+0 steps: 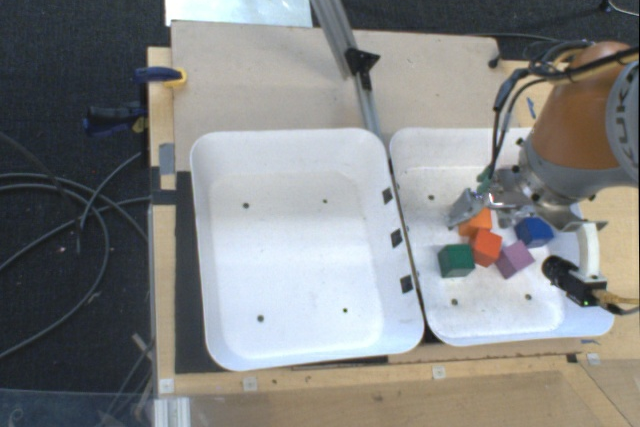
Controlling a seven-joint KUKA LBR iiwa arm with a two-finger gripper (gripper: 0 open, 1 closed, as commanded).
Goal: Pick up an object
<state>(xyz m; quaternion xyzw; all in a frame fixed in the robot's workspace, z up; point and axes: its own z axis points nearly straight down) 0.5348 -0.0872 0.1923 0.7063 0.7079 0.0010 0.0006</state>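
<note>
In the right bin (500, 320) several small blocks lie in a tight cluster: a green cube (455, 260), an orange cube (487, 246), a purple block (516, 258) and a blue piece (535, 232). A second orange piece (474, 222) shows just under my gripper (470, 208). The gripper hangs low over the upper left of the cluster, coming in from the right on the grey and orange arm. The wrist hides part of the blue piece and the bin's far right side. Nothing can be seen held.
The left bin (290, 245) lies beside the right one, and they meet at a shared rim with black clips (396, 237). A slanted metal pole (330, 0) crosses the bench's back. Blue clamps (158, 75) sit on the left edge, with cables on the floor.
</note>
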